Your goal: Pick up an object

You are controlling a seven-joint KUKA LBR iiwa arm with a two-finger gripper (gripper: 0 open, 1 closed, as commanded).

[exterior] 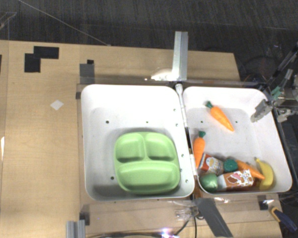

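Right bin (238, 95): near edge holds a clutter of green ball (208, 182), juice carton (236, 178), banana (266, 174); one carrot (199, 149) beside the divider, another carrot (221, 117) lying alone. Left bin (104, 113): green divided tray (147, 161). Gripper (262, 111) at right bin's far-right rim; nothing seen between its fingers, whose spread cannot be judged

The left bin (94, 108) holds a green divided tray (146, 161). The right bin (248, 133) holds two carrots (221, 117) (199, 149), a banana (265, 174) and a carton (237, 179). The gripper (262, 110) hovers at the right bin's right rim.
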